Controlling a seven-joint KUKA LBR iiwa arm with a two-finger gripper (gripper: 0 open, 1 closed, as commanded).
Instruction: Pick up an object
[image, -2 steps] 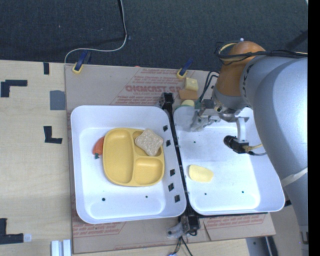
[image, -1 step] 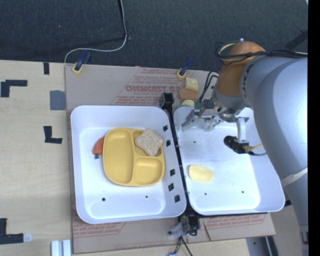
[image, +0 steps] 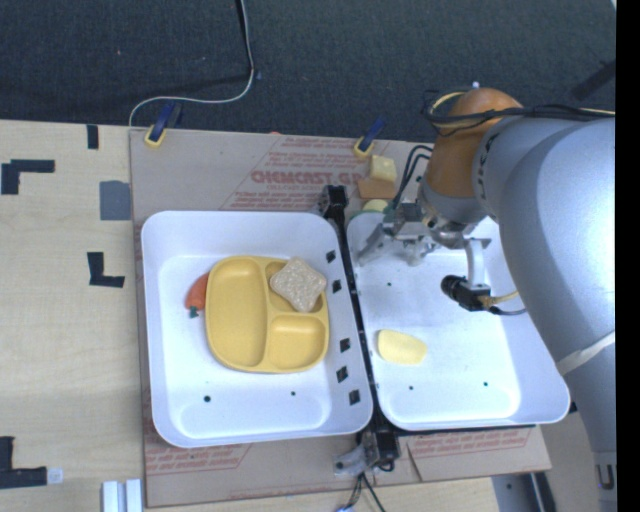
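A pale yellow oval object (image: 400, 347) lies in the right bin (image: 500, 390), near its left wall. In the left bin (image: 170, 400), a tan speckled block (image: 298, 284) rests on the upper right part of a yellow divided plate (image: 255, 330). An orange-red object (image: 197, 293) peeks out from under the plate's left edge. My gripper (image: 397, 238) is low over the back left corner of the right bin, well behind the pale yellow object and apart from it. I see nothing held in it.
Small tan and yellow blocks (image: 379, 178) and a pale round item (image: 373, 207) sit just beyond the right bin's back left corner, close to the gripper. The black divider (image: 350, 310) runs between the bins. The arm's large grey body (image: 560, 220) covers the right bin's right side.
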